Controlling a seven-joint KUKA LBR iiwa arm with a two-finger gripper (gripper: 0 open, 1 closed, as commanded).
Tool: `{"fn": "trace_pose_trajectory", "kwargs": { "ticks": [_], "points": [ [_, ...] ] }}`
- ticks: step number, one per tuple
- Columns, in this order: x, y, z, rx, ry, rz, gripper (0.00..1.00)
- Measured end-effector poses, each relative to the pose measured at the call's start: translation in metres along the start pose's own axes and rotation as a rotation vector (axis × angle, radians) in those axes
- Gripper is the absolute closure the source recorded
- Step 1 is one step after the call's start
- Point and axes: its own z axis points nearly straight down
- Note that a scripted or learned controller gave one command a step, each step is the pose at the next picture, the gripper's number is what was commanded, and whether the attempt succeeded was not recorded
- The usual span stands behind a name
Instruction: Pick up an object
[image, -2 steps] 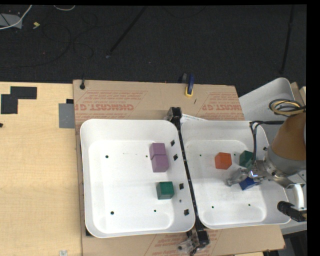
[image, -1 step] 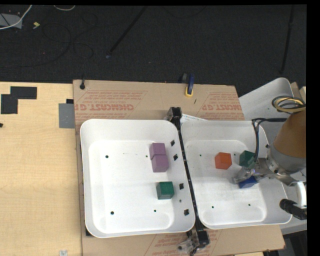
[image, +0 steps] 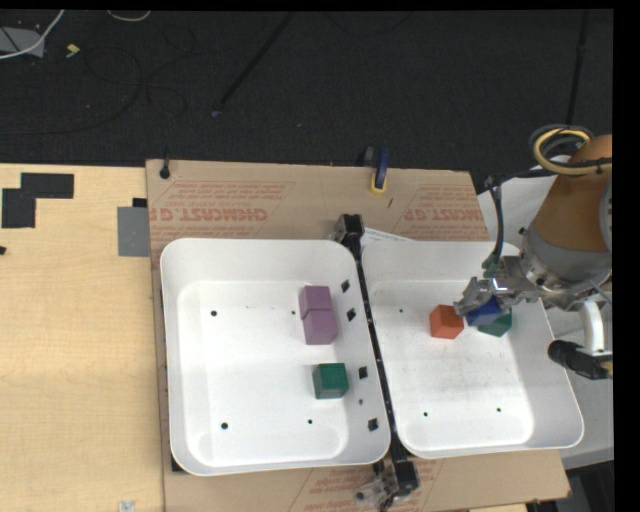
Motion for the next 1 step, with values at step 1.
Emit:
{"fn": "trace_pose_trajectory", "kwargs": {
  "ticks": [1],
  "points": [
    [0.0646, 0.0098, 0.0007, 0.005, 0.002, 0.0, 1.0]
  ]
}}
